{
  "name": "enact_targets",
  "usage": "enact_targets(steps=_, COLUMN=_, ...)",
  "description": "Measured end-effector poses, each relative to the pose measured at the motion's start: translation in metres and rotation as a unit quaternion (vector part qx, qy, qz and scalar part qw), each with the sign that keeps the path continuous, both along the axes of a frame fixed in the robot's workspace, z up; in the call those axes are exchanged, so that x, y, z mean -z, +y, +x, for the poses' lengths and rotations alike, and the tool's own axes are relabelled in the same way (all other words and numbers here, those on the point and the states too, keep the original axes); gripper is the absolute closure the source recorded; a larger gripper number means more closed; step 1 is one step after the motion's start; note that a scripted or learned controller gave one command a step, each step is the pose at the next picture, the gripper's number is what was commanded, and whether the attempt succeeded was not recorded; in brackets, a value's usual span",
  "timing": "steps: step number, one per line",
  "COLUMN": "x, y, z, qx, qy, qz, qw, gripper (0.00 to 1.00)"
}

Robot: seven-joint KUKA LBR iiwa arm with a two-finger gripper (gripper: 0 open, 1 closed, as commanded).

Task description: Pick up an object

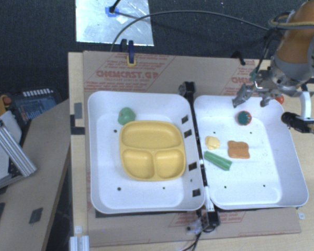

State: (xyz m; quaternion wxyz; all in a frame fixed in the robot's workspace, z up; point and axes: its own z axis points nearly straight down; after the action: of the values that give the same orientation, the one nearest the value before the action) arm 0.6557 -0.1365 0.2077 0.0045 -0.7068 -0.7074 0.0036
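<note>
Jaws (252, 99) spread open, red-green ball (244, 118) just below, untouched

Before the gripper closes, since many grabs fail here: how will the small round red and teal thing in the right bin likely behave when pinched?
The ball looks round, so it probably rolls away across the smooth right bin floor if nudged. It seems small, so likely light. The gripper hangs just above it.

A dark carpet-like floor (36, 30) is seen behind the bench, with a shiny foil sheet (114, 13) laid on it; a tan side table (39, 166) is parked at left.
</note>
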Motion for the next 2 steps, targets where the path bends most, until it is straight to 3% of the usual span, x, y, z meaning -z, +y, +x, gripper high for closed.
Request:
enact_targets(steps=1, x=-0.009, y=0.000, z=0.003, qx=-0.001, qy=-0.007, qz=-0.0009, qw=1.0000, gripper=0.00)
enact_targets(steps=2, x=0.049, y=0.001, z=-0.006, qx=0.000, qy=-0.005, qz=-0.0006, qw=1.0000, gripper=0.00)
